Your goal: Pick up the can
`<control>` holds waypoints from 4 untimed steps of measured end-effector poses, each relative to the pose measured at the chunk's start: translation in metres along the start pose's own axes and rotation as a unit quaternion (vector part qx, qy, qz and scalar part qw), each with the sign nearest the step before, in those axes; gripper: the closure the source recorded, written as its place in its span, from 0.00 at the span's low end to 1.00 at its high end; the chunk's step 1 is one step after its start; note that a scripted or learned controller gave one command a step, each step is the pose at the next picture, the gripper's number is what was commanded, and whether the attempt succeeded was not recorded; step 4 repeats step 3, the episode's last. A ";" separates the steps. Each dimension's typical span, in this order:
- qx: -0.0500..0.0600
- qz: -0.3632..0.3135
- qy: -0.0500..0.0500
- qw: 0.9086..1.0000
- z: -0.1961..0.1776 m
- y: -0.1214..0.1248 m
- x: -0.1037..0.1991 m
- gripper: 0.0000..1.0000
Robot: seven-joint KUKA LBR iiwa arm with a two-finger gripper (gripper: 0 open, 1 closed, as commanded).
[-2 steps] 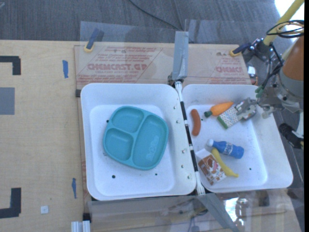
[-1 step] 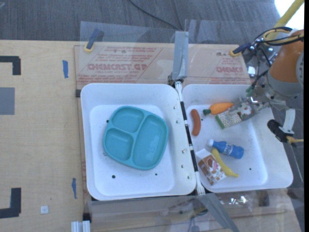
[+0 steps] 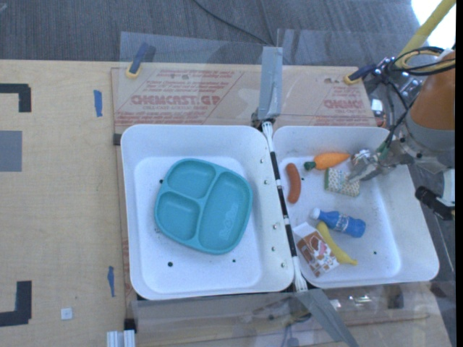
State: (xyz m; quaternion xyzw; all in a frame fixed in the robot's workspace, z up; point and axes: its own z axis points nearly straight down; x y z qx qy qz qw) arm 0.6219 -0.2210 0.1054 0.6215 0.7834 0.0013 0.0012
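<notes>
My gripper (image 3: 364,166) hangs low over the back of the right bin (image 3: 412,266), its fingers spread open with nothing between them. Just to its left, touching or nearly touching the fingertips, lies a small speckled green-and-white item (image 3: 340,182) with a yellow lower edge. I cannot tell whether this is the can. An orange carrot (image 3: 330,160) lies right behind that item.
The right bin also holds a red sausage (image 3: 293,182), a blue bottle (image 3: 341,223), a yellow banana (image 3: 337,246) and a brown-and-white carton (image 3: 317,250). A teal divided plate (image 3: 203,205) sits in the left bin (image 3: 137,194). Cables (image 3: 394,71) hang at the arm's wrist.
</notes>
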 end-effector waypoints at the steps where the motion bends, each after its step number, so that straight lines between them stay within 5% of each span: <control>1: 0.006 -0.008 0.008 1.000 0.009 0.046 -0.008 0.00; 2: -0.004 -0.011 -0.003 1.000 -0.005 0.051 -0.011 1.00; 3: -0.001 -0.008 -0.002 1.000 -0.111 0.055 0.029 1.00; 4: -0.001 -0.008 -0.002 1.000 -0.111 0.055 0.029 1.00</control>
